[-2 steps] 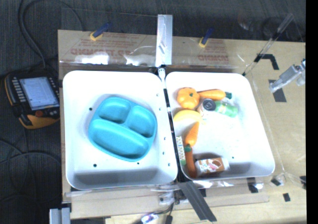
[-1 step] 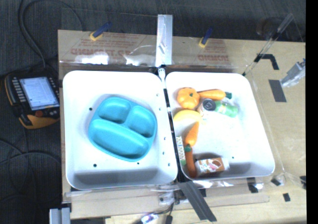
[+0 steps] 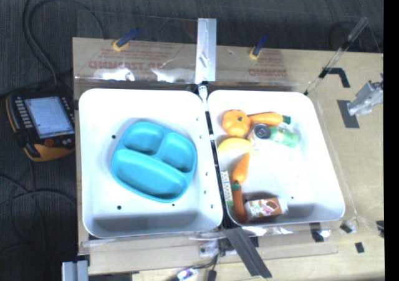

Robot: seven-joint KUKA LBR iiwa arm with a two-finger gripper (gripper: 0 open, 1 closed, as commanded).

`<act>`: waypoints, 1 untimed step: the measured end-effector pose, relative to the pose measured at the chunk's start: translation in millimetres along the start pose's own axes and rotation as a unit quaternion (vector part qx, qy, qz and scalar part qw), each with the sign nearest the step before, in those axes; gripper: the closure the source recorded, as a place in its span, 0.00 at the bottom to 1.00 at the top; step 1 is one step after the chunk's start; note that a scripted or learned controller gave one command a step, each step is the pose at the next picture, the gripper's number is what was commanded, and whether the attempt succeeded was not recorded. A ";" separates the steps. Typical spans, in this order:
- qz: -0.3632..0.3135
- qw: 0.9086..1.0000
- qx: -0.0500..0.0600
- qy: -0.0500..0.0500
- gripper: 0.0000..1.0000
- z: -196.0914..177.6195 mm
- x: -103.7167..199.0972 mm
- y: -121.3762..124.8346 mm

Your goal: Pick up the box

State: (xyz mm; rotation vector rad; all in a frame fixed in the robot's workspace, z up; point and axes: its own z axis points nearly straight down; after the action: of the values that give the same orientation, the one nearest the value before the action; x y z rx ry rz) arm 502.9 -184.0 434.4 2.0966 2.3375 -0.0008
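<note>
Camera view, read from left to right. On the floor beside the bench's left edge you find a handheld control pendant (image 3: 40,121) with a lit screen, lying among dark cables.

The left bin (image 3: 100,211) holds one item: a blue divided tray (image 3: 154,158) with three compartments, lying near the bin's centre and turned slightly askew to the bin's walls.

At the bench's far edge, a metal post (image 3: 206,52) stands in line with the seam between the two bins.

The right bin (image 3: 312,174) carries all of its contents along its left side and far edge. In the far-left corner you see an orange fruit (image 3: 235,122), with a carrot (image 3: 265,117) just beside it along the far edge. A green bottle (image 3: 282,135) lies on its side just nearer than that carrot. A yellow fruit (image 3: 232,146) sits against the left wall, touching a second carrot (image 3: 241,171) that points toward the near edge.

The box (image 3: 265,207), brown with a red and white label, lies flat against the right bin's near edge, close to the near-left corner, with an orange item (image 3: 236,202) touching its left end.

You cannot tell the state of the claw from this view.
</note>
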 end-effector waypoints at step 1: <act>-0.002 1.000 0.000 -0.001 1.00 -9.3 0.9 1.6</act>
State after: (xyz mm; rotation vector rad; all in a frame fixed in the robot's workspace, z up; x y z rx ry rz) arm 504.5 -183.0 443.7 2.0920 2.3395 -0.0012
